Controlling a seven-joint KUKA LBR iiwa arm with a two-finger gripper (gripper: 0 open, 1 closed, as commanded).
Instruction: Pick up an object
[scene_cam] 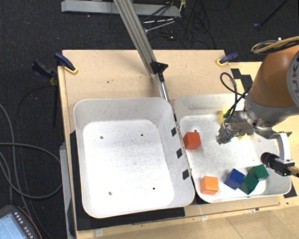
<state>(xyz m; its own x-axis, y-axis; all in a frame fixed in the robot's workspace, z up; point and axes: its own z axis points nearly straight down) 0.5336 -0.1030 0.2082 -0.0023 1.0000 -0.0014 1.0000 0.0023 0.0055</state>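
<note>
Inside the right bin (199, 109) lie five smooth blocks: two orange cubes (191, 140) (209, 185), one blue (235, 178), two green (249, 184) (260, 172), none with a clear long axis. Above them hangs the gripper (224, 136); its grip cannot be told. Both speckled white bins have rounded corners.

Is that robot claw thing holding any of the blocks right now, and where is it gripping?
Nothing is held. The gripper hangs over the right bin, apart from the red-orange block beside it.

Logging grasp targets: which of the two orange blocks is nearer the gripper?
The darker orange block, just left of the gripper; the lighter orange block lies by the bin's front edge.
</note>
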